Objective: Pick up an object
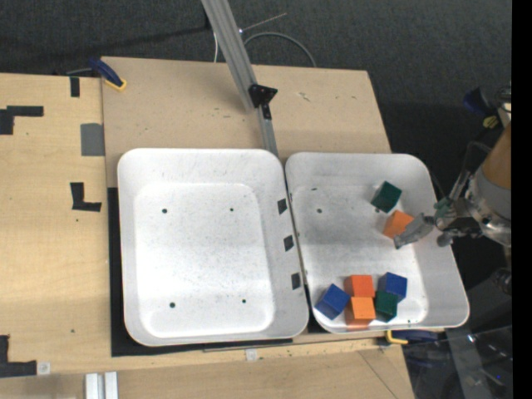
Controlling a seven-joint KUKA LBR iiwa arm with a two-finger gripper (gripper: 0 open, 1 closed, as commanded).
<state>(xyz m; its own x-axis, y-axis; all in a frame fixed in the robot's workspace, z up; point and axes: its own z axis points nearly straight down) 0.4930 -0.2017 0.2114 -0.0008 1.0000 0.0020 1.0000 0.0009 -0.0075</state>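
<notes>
five blocks (363, 298) cluster at the right bin's (332, 177) six o'clock, while the gripper (413, 233), its state impossible to tell, sits at three o'clock touching an orange block (398, 222) below a green one (386, 196).

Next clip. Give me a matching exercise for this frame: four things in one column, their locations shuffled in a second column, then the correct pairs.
Things
1. lone green block
2. lone orange block
3. cluster of blue, orange and green blocks
4. gripper

Places
A. right bin's near edge
B. left of the gripper, just below the lone green block
C. upper right area of the right bin
D. over the right bin's right side

Pairs: 1-C, 2-B, 3-A, 4-D
</notes>
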